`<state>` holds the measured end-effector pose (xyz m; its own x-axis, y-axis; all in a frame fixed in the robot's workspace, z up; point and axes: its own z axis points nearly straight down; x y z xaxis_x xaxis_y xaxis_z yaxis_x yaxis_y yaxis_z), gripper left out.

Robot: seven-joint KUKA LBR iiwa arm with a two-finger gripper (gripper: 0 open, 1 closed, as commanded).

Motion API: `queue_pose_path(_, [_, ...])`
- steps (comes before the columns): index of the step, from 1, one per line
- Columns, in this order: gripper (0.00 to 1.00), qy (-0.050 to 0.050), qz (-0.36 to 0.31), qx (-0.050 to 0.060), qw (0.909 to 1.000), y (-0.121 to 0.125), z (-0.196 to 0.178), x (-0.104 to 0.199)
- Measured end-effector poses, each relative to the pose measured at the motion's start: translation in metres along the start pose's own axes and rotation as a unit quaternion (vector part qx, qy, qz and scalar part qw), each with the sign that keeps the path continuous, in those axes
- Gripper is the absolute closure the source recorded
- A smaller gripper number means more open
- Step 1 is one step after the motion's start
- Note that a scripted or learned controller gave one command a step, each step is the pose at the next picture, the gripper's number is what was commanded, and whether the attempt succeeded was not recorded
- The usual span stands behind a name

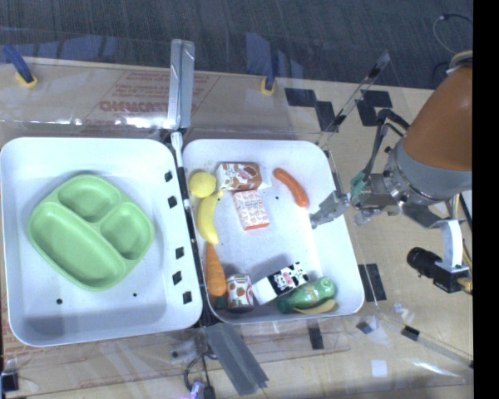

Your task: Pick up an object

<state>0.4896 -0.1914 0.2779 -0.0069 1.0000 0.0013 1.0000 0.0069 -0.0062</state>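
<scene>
The right bin [337,248] holds several toy foods: a yellow ball [201,183], a banana [207,218], a brown bread packet [239,175], a red-and-white box [251,210], an orange sausage [291,186], a carrot [215,273], a small can [239,291], a black-and-white carton [288,278] and a green vegetable [308,293]. My gripper [343,206] hangs over the bin's right rim, to the right of the sausage and above the carton. Nothing is seen held in it.
The left bin [33,314] holds a green divided plate [87,229]. A metal divider post [181,86] rises between the bins at the back. The grey and orange arm [437,152] fills the right side, with a black fitting [437,270] below it.
</scene>
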Motion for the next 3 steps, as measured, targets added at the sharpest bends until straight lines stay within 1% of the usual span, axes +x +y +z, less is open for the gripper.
queue_pose_path(1, [0.0,0.0,0.016,0.001,0.9999,0.029,0.156,0.034])
queue_pose_path(2, [0.0,0.001,0.111,-0.001,0.9938,-0.012,0.184,0.006])
queue_pose_path(3, [1.0,0.001,0.108,-0.001,0.9941,-0.01,0.175,0.007])
